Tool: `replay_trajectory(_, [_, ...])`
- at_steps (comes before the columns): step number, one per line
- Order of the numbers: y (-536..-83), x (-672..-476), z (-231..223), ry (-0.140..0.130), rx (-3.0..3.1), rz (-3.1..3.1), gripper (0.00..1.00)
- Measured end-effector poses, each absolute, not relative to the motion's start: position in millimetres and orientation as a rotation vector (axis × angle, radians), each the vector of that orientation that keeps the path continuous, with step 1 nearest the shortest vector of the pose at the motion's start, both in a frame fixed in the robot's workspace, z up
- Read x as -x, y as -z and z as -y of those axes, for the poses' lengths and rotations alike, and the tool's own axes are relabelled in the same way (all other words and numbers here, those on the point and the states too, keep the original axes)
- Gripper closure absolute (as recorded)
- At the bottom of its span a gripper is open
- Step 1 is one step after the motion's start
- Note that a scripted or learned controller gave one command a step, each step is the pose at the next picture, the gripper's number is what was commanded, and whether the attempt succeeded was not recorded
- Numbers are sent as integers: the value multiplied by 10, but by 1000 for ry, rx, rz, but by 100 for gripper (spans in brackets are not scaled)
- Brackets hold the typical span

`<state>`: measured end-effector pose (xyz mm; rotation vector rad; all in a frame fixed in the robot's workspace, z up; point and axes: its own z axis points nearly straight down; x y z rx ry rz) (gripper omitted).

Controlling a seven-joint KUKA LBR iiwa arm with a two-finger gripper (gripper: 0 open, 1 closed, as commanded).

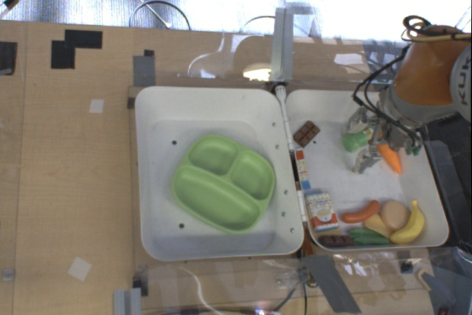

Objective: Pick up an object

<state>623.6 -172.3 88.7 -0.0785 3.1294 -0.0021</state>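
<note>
The left bin (147, 181) holds a green divided plate (223, 181). The right bin (324, 151) holds a chocolate piece (306, 133), carton (321, 209), sausage (360, 213), banana (411, 225) and carrot (391, 158) beside the hand (366, 151), whose grip cannot be told, near a green object (355, 139).

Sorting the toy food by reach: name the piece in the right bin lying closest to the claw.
The orange carrot, right beside the claw; the banana, sausage and chocolate lie farther off.
</note>
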Motion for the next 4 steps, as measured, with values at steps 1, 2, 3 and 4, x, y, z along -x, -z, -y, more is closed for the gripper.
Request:
replay_trajectory(1, [-892,-5783,2036,5,143,-3127,0])
replay_trajectory(2, [-1048,-5840,2020,10,151,-3111,100])
replay_trajectory(3, [-2255,-6041,1189,1,29,-3116,100])
replay_trajectory(4, [-1163,-5738,1208,-4,190,-3137,100])
